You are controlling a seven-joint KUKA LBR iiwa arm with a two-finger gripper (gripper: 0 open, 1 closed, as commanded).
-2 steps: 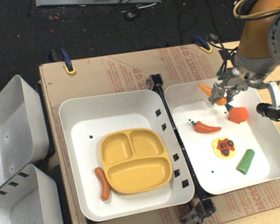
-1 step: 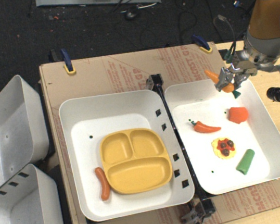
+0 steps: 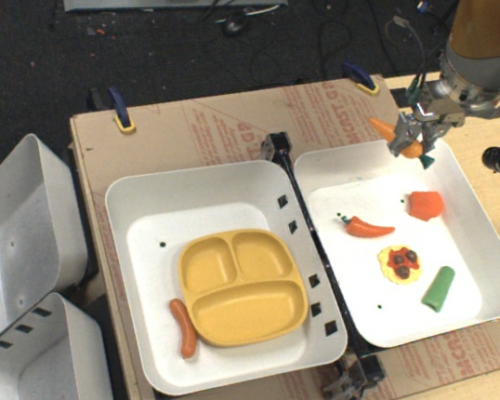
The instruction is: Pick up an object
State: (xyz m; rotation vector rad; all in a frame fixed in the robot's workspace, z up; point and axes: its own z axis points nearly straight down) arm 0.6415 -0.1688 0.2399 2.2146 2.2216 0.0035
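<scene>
Above the far right corner of the right bin (image 3: pixel 475 196) hangs the gripper (image 3: pixel 408 143), at the end of the grey arm (image 3: pixel 478 36) with its orange band. Its fingers are closed on a small orange carrot-like piece (image 3: pixel 383 127), which sticks out to the left of them, lifted clear of the bin floor. Within the right bin, an orange-red block (image 3: pixel 426 204) lies nearest that corner, just below the gripper. Left of the block lies a red chilli pepper (image 3: pixel 365 226) with a green stem. Nearer the camera from the block sits a small yellow pizza round (image 3: pixel 401 264) with dark toppings, and beyond that, toward the near edge, a green cylinder (image 3: pixel 438 289) lies tilted. The left bin (image 3: pixel 137 259) holds a yellow divided tray (image 3: pixel 242 286), and a brown sausage (image 3: pixel 185 327) lies just beside the tray's left edge.
</scene>
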